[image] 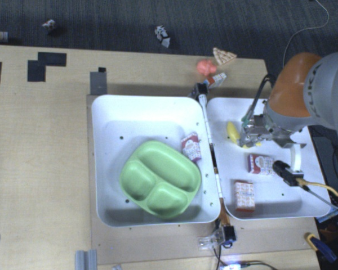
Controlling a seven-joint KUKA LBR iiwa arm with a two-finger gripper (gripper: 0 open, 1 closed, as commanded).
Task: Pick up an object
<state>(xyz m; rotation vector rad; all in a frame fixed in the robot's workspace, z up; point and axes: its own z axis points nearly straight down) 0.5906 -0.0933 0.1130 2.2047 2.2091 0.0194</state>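
1. Though low inside the right bin [277, 205], with the arm [327, 89] reaching in from the right, nothing lifted yet.
2. Jaws down near the bin floor, just beside a small yellow object [232, 133] on its right side. Cannot tell whether open or closed: wrist hardware in the way, and nothing seen clamped between them.
3. Judged by nearness, the yellow object as the likely target; lying flat in the far-left part of the right bin, close to the wall shared with the other bin.
4. Also in the right bin: a red-and-white packet [261, 163] just in front of the jaws, and a small printed box [244, 196] near the front-left corner. Neither touched, as far as can be seen.
5. Over in the left bin [112, 128]: a green divided plate [160, 177] and a second small packet [190, 147] against its far-right rim, well apart from the arm.
6. Progress, as a judgement: approach about finished; firm grip and lift clear of the bin both left to do.
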